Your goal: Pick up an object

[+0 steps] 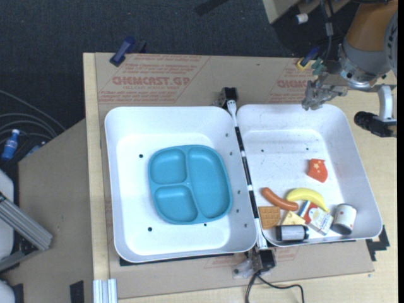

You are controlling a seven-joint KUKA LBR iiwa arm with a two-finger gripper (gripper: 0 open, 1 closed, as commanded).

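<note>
Nearest item: black cylinder (pixel 291 233), lying on its side at the near edge of the right bin (pixel 353 137). All places below are given relative to this bin.

- Cracker (pixel 269 216), near left corner, just left of the black cylinder.
- Sausage (pixel 278 199), beyond the cracker, touching the banana (pixel 308 196).
- Small carton (pixel 317 219), under the banana's near side.
- Grey-and-white can (pixel 344 218), near right corner, on its side.
- Red piece (pixel 318 170), right of centre, well apart from the cluster.
- Blue divided plate (pixel 189 184), in the left bin (pixel 126 131) alongside (three compartments).
- Gripper (pixel 314 102), over the far rim, fingers pointing down and close together, pinching nothing; well apart from every object.
</note>
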